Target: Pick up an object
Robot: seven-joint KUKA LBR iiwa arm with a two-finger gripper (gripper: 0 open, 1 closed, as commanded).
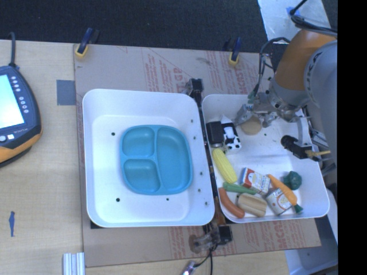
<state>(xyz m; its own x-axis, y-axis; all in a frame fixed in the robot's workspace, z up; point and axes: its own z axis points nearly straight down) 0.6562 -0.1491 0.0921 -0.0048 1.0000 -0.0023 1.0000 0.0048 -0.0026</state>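
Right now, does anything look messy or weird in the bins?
A bit messy. The toy food in the right bin lies jumbled at its near edge: corn, hot dog and carrot all at different angles. The blue plate sits flat in the left bin.

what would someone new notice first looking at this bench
The blue divided plate lying alone in the left bin stands out most. Next comes the heap of toy food at the near end of the right bin, the yellow corn cob among it, with the gripper over a tan lump at that bin's far end.
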